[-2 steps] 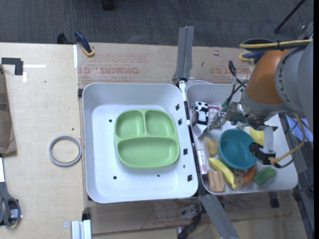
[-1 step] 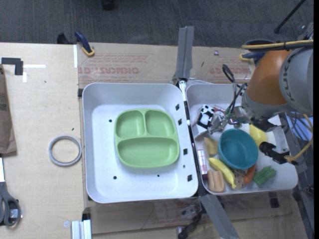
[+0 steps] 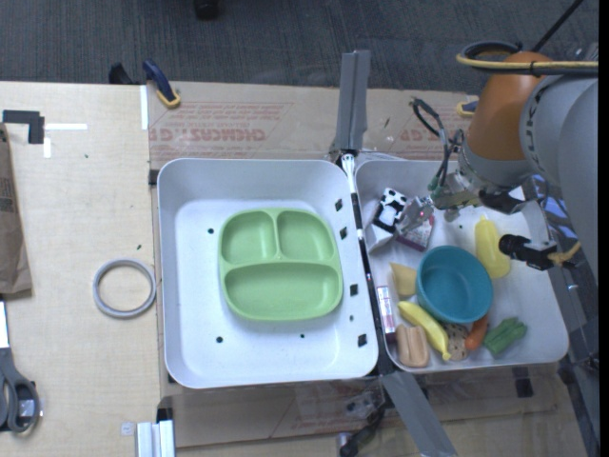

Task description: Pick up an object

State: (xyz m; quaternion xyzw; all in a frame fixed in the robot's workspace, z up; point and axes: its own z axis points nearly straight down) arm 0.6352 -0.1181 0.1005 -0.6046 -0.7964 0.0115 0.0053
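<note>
Clearly the left bin [image 3: 181, 255] matters little for this move: it holds a green divided plate [image 3: 281, 263] lying flat in its middle, well apart from the arm. The right bin [image 3: 542, 336] holds all the small things, and the arm [image 3: 533, 112] reaches over its far part. The jaws [image 3: 440, 196] hang there, just above a crumpled silvery packet [image 3: 417, 222], with a black-and-white toy [image 3: 388, 208] beside it on the left. I judge that the packet is the nearest thing to pick; it lies slightly toward the near-left of the jaws, almost under them. Whether the jaws are wide or narrow, I cannot tell, because the wrist hides them. Further to the near side sit a blue bowl [image 3: 457, 284], a banana [image 3: 425, 324] and a yellow piece [image 3: 492, 246], a little apart from the jaws.
</note>
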